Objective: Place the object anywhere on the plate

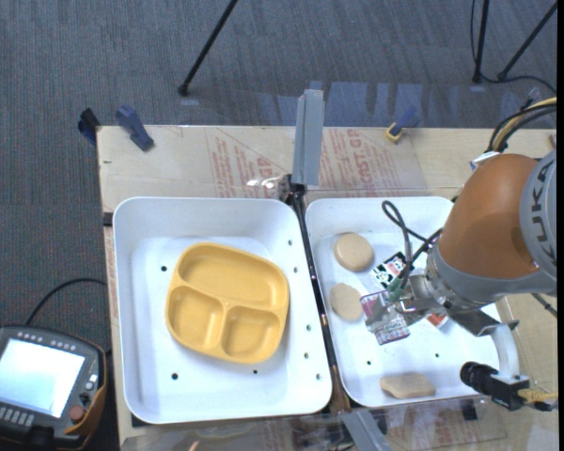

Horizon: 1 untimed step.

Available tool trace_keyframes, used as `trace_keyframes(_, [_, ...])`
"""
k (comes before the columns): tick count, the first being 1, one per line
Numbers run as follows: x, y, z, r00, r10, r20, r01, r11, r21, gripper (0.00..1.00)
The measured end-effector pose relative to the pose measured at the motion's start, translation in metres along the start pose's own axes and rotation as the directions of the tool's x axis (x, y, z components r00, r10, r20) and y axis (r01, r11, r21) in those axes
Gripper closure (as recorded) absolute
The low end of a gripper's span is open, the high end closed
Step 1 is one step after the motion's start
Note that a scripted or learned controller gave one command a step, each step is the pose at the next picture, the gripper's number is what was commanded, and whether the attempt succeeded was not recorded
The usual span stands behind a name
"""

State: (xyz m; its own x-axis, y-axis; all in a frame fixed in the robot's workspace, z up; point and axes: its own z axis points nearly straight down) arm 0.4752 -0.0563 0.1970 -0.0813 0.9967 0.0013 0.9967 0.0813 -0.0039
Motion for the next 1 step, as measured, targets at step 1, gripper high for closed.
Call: trace_keyframes(1, [0.0752, 0.0101, 0.0118, 0.984, -0.178, 0.0, 0.178, 0.984, 0.003, 1.0])
